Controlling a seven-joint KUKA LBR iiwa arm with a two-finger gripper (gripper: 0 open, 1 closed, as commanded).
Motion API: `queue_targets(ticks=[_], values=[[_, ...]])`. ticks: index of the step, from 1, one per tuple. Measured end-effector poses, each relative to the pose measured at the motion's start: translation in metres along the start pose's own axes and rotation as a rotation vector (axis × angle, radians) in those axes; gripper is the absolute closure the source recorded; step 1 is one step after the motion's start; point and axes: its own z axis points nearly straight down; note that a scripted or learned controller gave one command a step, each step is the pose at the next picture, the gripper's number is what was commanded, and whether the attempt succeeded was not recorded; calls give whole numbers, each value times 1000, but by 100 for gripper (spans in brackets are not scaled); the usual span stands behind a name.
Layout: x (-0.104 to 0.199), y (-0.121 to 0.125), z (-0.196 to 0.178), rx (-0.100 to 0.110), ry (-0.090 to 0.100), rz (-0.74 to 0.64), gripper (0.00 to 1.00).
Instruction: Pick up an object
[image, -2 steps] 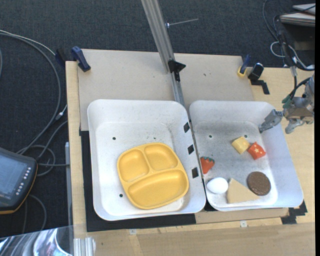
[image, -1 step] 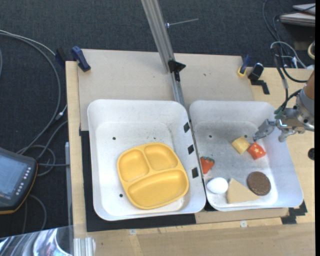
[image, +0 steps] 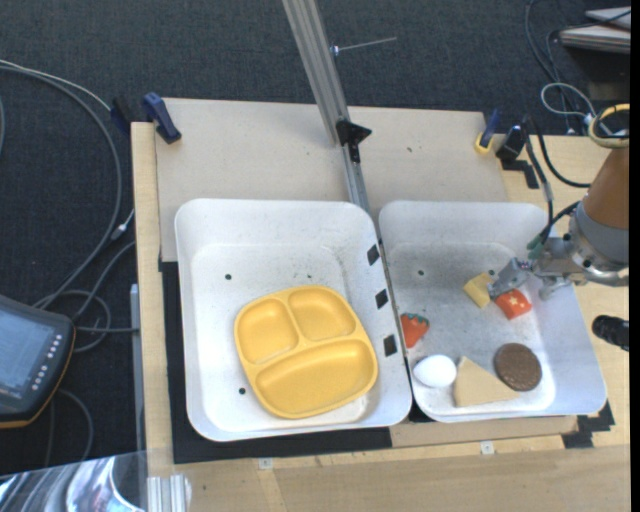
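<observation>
The right bin (image: 560, 240) is shallow, white and smooth, with rounded corners and small dark specks on its floor. I use it as the landmark. Inside it, near its middle, lies a small yellow block (image: 478, 291) with flat faces, like a piece of cheese. Just to the right of this block is a small red object (image: 515, 304), shiny and with an uneven shape. The hand (image: 522, 276) is low over these two things, in the right half of the bin. Its grey metal fingers are close to the red object, but I cannot tell if they are wide or narrow, or if they grip anything.

In the near part of the bin there is a brown round disc (image: 518, 366) with a rough surface, like a cookie. Left of it lies a pale tan wedge (image: 483, 386), and next to that, touching or almost touching, a white smooth egg shape (image: 435, 371). At the left wall of the bin sits a small red strawberry shape with a green top (image: 414, 327).

The left bin (image: 200, 240) touches the right bin on its left side. It holds a yellow plastic plate (image: 305, 350) with three compartments and rounded edges.

Both bins stand on a table (image: 250, 150) with a pale, flat board surface. Behind the right bin a metal pole (image: 320, 60) rises at a slant. The floor (image: 60, 150) around is dark carpet with cables on it.
</observation>
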Motion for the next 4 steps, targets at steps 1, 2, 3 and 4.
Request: queue_targets(ticks=[1,2,3,4], values=[[-1,2,-14,-9,-3,-1,100],[0,2,-58,-13,-6,-1,100],[0,3,-113,-15,-7,-1,100],[49,15,-101,-6,-1,-6,100]])
